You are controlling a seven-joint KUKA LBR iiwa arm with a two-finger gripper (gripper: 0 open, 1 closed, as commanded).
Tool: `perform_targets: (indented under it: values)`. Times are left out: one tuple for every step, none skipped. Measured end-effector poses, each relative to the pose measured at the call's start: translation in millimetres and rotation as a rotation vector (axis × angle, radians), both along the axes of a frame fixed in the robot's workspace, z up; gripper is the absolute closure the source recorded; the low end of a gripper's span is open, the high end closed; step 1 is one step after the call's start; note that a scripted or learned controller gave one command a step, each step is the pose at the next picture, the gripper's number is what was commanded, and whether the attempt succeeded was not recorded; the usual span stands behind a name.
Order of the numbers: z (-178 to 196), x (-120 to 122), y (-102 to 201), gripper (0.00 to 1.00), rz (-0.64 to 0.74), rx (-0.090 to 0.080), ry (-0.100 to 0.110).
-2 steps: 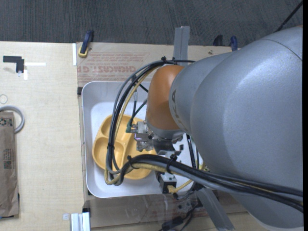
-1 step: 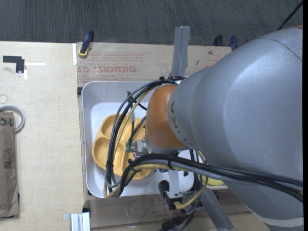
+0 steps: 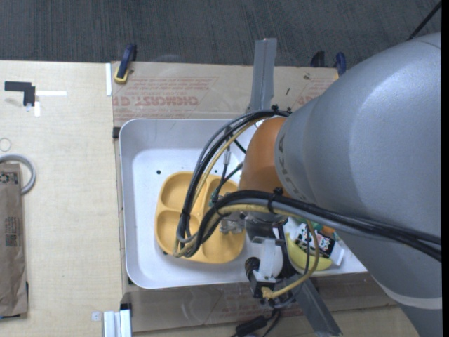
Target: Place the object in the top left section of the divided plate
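Yellow plastic marks the one divided plate (image 3: 184, 220), lying in the left part of one white bin (image 3: 140, 188) on the counter (image 3: 63, 153). One grey arm (image 3: 365, 153) with an orange band (image 3: 259, 161) covers the plate's right side. The gripper (image 3: 242, 225) is buried under cables; its opening cannot be told. One yellow object (image 3: 309, 257) lies beside the plate, right. Cardboard (image 3: 182, 93) reads "CHEMCAST", inverted.
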State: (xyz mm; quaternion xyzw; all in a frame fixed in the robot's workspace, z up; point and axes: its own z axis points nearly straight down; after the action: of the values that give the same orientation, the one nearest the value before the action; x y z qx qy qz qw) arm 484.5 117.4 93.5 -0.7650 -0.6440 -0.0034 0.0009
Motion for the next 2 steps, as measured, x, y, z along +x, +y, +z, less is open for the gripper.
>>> perform_targets:
  values:
    - [96.6,20.0,-56.5,1.0,-0.859,-0.009,0.01]
    - [90.6,17.9,34.3,1.0,-0.809,-0.009,0.009]
